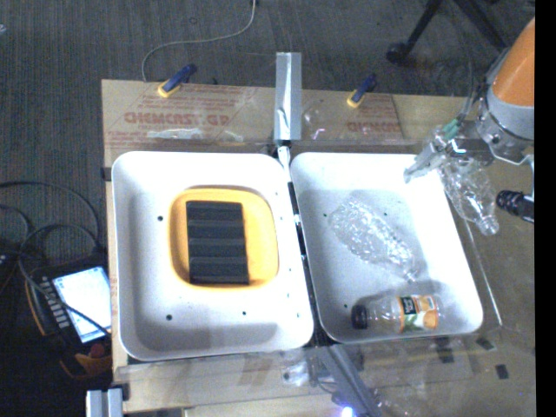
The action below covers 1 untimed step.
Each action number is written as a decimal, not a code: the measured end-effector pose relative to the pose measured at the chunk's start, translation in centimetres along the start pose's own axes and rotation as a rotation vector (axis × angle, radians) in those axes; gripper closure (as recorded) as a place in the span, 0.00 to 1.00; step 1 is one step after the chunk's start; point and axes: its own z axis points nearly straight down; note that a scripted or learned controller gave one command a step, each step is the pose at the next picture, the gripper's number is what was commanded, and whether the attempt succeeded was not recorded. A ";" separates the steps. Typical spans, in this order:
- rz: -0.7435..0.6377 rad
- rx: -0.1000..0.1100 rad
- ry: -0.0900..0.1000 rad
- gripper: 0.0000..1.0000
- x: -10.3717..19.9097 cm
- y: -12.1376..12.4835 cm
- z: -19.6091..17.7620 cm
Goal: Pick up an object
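Gripper (453, 156) at the right bin's (326, 315) far right corner appears clamped on a clear plastic bottle (469, 194), raised over the rim; glare leaves the grip uncertain. A crumpled clear bottle (372, 235) and an orange-labelled bottle (398, 313) lie inside; the left bin (139, 259) holds a yellow-and-black tray (221, 237).

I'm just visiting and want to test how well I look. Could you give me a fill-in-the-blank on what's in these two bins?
1. The yellow tray with a black insert lies in the ___ bin.
2. The bottle with the orange label lies on its ___.
3. Its cap is ___ in colour.
Missing words: left; side; black.
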 end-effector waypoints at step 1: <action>-0.056 0.001 -0.001 0.00 0.1 -5.6 5.7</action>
